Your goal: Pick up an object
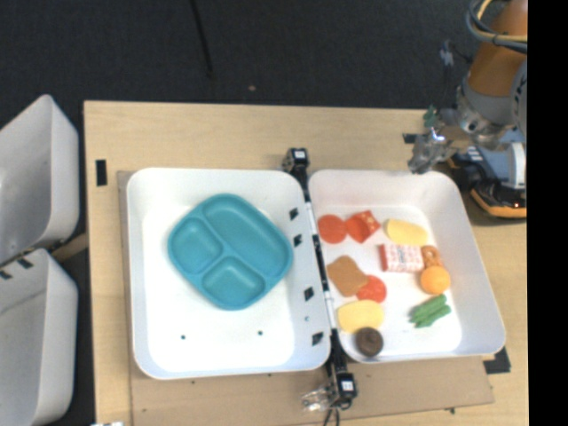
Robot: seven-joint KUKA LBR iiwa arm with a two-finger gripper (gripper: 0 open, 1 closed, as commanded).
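The right bin (461, 204) holds several small toy foods: a red round slice (332, 229), a red chunk (362, 225), a yellow piece (406, 232), a red-and-white packet (401, 256), an orange ball (434, 279), a brown slab (346, 275), a green pod (429, 311), a yellow wedge (360, 314) and a dark round piece (368, 341). My gripper (427, 152) hangs at the bin's far right corner, above its rim and apart from all the items. Nothing shows between its fingers.
The left bin (146, 327) carries a blue compartment tray (230, 249). Black clips run along the seam between the bins (310, 264). White boxes (31, 238) stand off the bench to the left. The arm (493, 69) fills the upper right.
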